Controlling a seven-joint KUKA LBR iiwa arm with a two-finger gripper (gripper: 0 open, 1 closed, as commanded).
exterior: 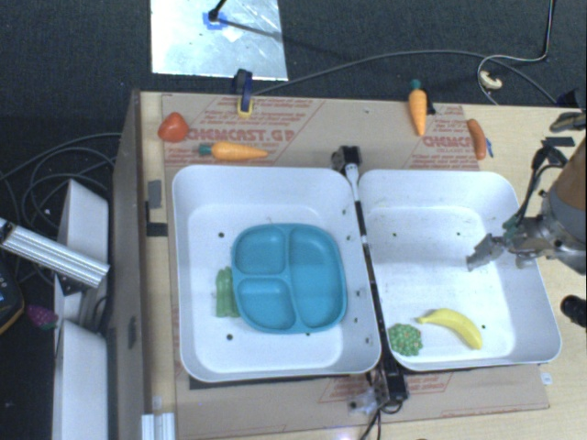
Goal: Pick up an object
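Note:
A yellow banana (pixel 451 326) lies near the front of the right bin (pixel 431 200). Just left of it, in the front left corner, sits a green bunch of peas (pixel 404 339). My gripper (pixel 486 253) hangs over the right side of this bin, above and behind the banana, apart from it. Nothing shows in its grasp. In the left bin (pixel 197 236) rests a blue divided plate (pixel 289 276) with a green vegetable (pixel 224 293) lying against its left edge.
Behind the bins on the bench lie a red tomato (pixel 172 127), a carrot (pixel 233 151), a second carrot (pixel 418 110) and an orange piece (pixel 477 138). A black divider (pixel 360 236) runs between the bins. Cables trail at the back and left.

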